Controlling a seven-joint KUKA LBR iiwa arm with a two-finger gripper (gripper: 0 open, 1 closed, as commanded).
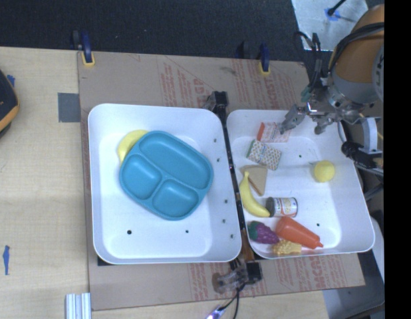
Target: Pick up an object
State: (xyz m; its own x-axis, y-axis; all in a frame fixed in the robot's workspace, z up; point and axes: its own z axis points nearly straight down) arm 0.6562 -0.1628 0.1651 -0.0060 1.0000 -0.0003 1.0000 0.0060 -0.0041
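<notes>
My gripper (305, 123) hangs over the back edge of the right bin (355, 198), open, with nothing between its fingers. Just left of and below it lies a small red-and-white carton (269, 133), and beside that a patterned packet (265, 154). A yellow lemon (323, 171) rests toward the bin's right side. Further forward lie a tan wedge (257, 177), a banana (252, 198), a small can (282, 207), a carrot (298, 232), purple grapes (261, 231) and a piece of corn (287, 248).
The left bin (106, 231) holds a blue divided plate (167, 173) lying over a yellow object (130, 143). Clamps (220, 100) sit where the bins meet. A black and orange device (0, 102) lies at the bench's far left.
</notes>
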